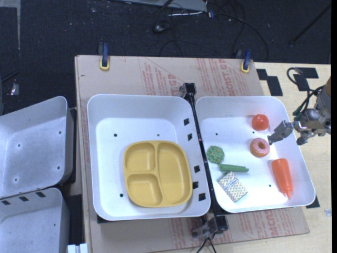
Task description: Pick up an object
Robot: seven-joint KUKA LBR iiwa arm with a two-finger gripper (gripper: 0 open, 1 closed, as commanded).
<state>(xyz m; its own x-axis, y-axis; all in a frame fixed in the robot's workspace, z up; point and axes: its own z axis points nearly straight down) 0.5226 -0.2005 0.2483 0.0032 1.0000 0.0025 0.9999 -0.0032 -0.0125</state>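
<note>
The right bin (221,121) holds a red tomato (259,122), a pink donut (259,147), an orange carrot (282,176), a green broccoli floret (215,154), a green bean pod (233,168) and a small checkered packet (233,186). My gripper (290,135) hangs over the bin's right rim, just right of the donut and tomato. It is open, its fingers are spread, and nothing lies between them. One dark fingertip (277,134) points toward the donut without touching it.
The left bin (105,115) carries a yellow divided plate (158,173). A black divider (197,141) runs between the two bins. Two yellow clamps (105,63) hold the cardboard base at the back. Spare white bins (31,141) sit at far left.
</note>
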